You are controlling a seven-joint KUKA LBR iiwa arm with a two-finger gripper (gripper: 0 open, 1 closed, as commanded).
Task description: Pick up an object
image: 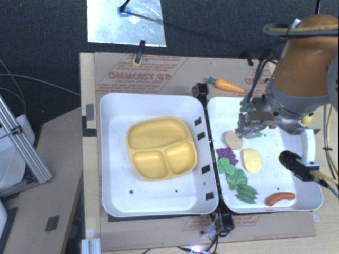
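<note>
My gripper (244, 130) hangs low over the upper left part of the right bin (312, 194). Just below and left of it lies a round beige piece (231, 140), close to or touching the gripper's tip. Further down the bin sit a purple grape bunch (226, 154), a pale yellow oval (251, 160), a green leafy piece (237, 180) and a brown sausage (279, 198). The arm's orange band (307, 52) covers the bin's upper right part.
The left bin (114, 157) holds a yellow divided plate (160, 147). An orange carrot (226, 85) lies on the cardboard beyond the right bin. A black part (296, 165) juts in over the right bin's right side. A divider with black clips (207, 147) separates the bins.
</note>
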